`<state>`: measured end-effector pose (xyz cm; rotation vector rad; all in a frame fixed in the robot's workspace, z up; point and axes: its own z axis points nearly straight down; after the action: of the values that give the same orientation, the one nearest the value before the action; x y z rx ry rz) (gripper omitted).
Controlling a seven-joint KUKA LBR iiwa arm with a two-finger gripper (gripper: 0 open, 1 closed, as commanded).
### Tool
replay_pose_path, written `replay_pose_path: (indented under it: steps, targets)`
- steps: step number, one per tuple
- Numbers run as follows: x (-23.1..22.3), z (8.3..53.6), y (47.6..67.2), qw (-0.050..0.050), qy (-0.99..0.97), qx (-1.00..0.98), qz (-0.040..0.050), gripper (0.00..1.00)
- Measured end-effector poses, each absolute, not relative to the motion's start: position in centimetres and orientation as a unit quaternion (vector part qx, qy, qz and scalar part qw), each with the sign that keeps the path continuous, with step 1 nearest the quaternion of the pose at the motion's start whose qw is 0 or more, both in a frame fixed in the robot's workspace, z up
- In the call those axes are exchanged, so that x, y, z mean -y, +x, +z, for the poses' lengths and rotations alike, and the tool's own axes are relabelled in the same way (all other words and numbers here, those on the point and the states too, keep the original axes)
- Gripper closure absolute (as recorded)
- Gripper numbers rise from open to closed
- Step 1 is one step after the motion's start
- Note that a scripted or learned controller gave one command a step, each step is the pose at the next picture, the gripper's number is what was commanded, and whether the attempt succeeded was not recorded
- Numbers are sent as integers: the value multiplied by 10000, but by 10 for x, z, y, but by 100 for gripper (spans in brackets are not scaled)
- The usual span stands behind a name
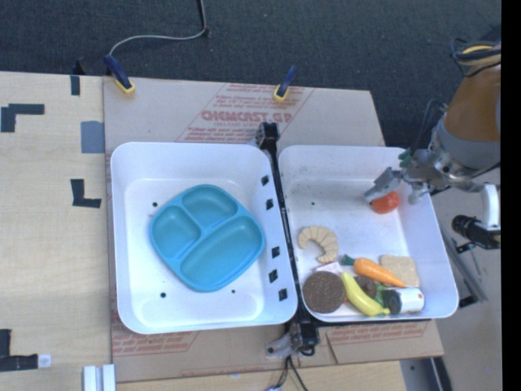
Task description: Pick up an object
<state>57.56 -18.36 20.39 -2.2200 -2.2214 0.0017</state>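
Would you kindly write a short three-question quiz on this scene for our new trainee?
1. True or false: the blue plate lies in the left bin.
2. Which item lies nearest the gripper? A) banana B) red item C) croissant
3. Fill in: the carrot lies in the ____ bin.

Key: 1 true. 2 B: the red item sits right under the gripper in the right bin; whether it is gripped cannot be told. 3 right.
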Motion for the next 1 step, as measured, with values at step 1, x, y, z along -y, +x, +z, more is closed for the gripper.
replay_pose_path:
  steps: [1]
  targets:
    - [224, 169, 591, 2, -7072, 7071, 12, 0]
